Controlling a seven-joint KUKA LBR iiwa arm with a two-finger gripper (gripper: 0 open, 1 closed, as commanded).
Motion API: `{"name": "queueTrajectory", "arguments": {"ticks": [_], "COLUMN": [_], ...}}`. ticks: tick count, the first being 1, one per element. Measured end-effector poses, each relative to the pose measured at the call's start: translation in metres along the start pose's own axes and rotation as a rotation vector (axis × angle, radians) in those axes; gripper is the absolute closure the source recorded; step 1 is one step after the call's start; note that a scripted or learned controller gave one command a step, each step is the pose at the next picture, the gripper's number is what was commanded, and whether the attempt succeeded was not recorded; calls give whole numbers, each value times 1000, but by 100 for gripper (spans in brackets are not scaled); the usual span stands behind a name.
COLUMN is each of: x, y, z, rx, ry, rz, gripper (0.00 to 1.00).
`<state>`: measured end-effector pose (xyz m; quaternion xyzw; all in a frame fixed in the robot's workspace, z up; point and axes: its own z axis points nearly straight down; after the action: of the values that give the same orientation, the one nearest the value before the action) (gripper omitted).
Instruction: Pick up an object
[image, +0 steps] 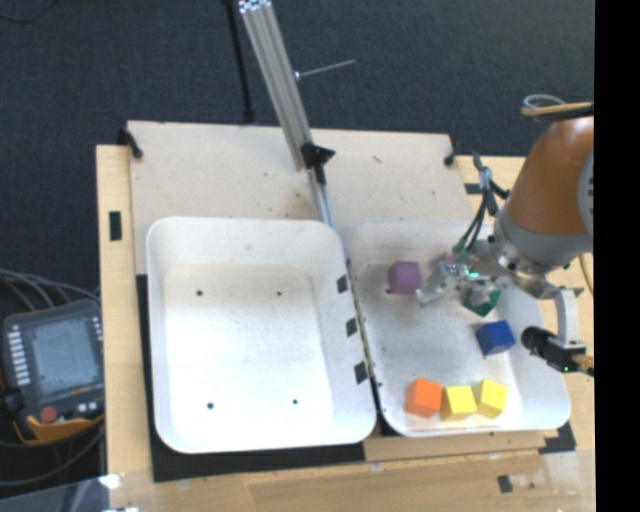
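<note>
1. Workspace: two shallow white bins sit side by side on the bench. The left bin (250, 330) carries no blocks. The right bin (400, 340) holds all five blocks.
2. Candidate objects: a purple block (404, 277) lies in the upper part of the right bin. A blue block (495, 337) lies toward that bin's right side. An orange block (424, 397) and two yellow blocks (460, 401) (492, 397) form a row along the near edge, each touching or just beside its neighbour.
3. Arm position: the arm reaches in from the right, with its orange band above the right bin. The gripper (445, 283) is low in the bin, just beside the purple block on that block's right.
4. Gripper state: cannot be determined. The fingertip area is small and blurred, and no block is visible between the fingers.
5. Progress, judged: the approach appears complete or nearly so, with the purple block the likely target. Every block rests on the bin floor, so no pick is done.
6. Remaining, judged: enclose the block, close on it and lift it clear.
7. Risk, judged: the block may be nudged aside rather than captured.
</note>
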<state>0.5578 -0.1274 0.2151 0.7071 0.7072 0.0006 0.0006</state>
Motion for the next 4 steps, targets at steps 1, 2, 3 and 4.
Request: {"name": "queueTrajectory", "arguments": {"ticks": [1, 2, 3, 4], "x": [-9, -7, -8, -10], "y": [-2, 0, 1, 2], "z": [46, 89, 118, 106], "rx": [6, 6, -1, -5], "ry": [-1, -1, -3, -2], "rz": [2, 4, 4, 12], "gripper": [0, 0, 0, 100]}}
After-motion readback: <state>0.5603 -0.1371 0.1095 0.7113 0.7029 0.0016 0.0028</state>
